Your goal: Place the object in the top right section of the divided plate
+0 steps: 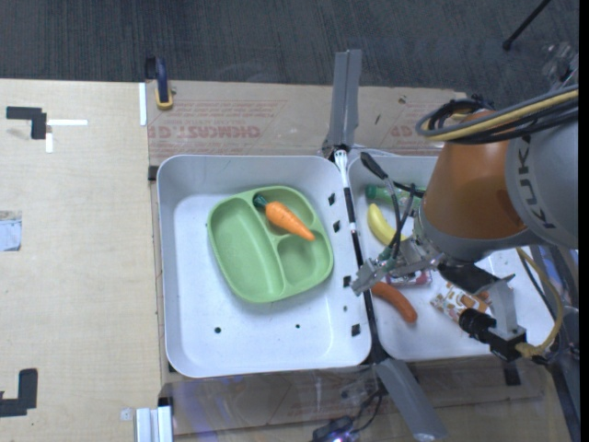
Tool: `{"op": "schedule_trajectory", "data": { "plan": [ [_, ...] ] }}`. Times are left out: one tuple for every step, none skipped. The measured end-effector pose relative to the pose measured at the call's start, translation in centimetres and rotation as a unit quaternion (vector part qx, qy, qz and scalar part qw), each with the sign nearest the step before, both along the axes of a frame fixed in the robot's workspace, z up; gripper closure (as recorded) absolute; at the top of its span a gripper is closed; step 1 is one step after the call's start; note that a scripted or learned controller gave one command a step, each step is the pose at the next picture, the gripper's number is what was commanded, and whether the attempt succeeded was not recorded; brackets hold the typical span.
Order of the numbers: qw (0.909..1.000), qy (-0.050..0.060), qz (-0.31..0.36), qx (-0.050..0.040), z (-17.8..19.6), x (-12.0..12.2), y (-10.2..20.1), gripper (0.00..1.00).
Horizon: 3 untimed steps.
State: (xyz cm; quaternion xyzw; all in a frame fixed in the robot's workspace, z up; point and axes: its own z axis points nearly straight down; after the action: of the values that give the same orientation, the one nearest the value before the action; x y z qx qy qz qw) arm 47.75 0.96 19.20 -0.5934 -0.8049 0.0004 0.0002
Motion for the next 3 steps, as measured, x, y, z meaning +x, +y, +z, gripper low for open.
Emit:
{"op": "schedule_trajectory", "data": {
  "plan": [
    [1.0,0.0,-0.001,-0.0003,1.0,0.1,0.0,1.0],
    [1.0,0.0,-0.004,-0.0003,0.0,3.1,3.2,1.0],
    [0.9806,-0.001,0.196,-0.0003,0.0,7.9,6.9,1.0]
  ]
}}
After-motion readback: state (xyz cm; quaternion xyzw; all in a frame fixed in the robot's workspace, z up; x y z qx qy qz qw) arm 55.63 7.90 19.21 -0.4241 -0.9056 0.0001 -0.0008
